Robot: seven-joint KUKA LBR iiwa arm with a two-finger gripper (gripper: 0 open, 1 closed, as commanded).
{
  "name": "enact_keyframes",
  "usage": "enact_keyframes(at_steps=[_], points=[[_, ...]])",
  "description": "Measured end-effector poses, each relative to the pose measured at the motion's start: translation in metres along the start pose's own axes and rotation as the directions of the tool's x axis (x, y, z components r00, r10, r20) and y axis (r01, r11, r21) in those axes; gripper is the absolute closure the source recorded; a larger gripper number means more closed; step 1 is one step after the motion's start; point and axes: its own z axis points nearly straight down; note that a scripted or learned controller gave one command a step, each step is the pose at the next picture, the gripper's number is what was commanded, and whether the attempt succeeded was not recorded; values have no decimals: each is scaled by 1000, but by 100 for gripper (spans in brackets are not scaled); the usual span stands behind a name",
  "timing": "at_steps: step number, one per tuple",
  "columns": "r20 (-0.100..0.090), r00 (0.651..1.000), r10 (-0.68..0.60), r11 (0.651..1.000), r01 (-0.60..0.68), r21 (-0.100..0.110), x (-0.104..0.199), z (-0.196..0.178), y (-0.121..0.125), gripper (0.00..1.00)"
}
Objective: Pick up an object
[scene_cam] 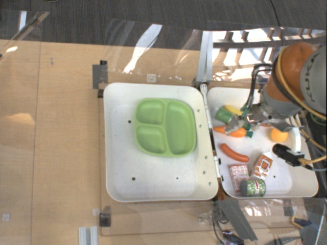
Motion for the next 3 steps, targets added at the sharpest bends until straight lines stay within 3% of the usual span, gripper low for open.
enact_keyframes(at_steps=[1, 2, 3], points=[[5, 1000, -26, 1000, 26, -16, -16, 43, 47, 0], [9, 1000, -29, 999, 29, -26, -15, 30, 50, 100], [2, 985, -173, 985, 173, -7, 45, -73, 83, 100]])
